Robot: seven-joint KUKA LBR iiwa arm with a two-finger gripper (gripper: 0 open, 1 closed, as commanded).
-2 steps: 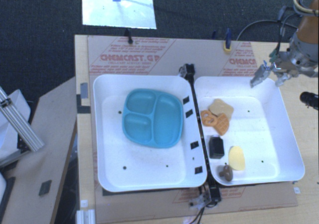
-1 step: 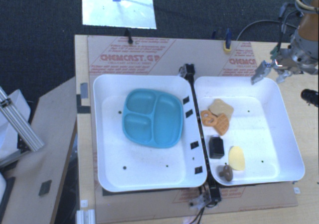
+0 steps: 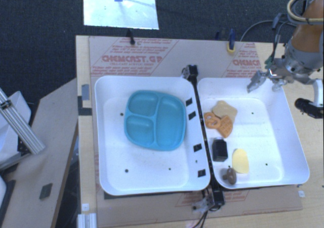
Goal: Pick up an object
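The gripper (image 3: 267, 81) is seen at the upper right of the frame, poised above the far rim of the right bin (image 3: 283, 115); its two fingers are spread apart, and nothing is held between them. The candidate objects are clustered along the left side of that bin: a tan bread slice (image 3: 225, 109), a pretzel (image 3: 211, 119), a waffle-like piece (image 3: 226, 127), a black block (image 3: 219, 149), a yellow wedge (image 3: 240, 161) and a small brown lump (image 3: 230, 175). A blue divided plate (image 3: 155, 119) lies alone in the left bin (image 3: 114, 171). The open, raised stance is judged a pre-grasp approach, well apart from the cluster.
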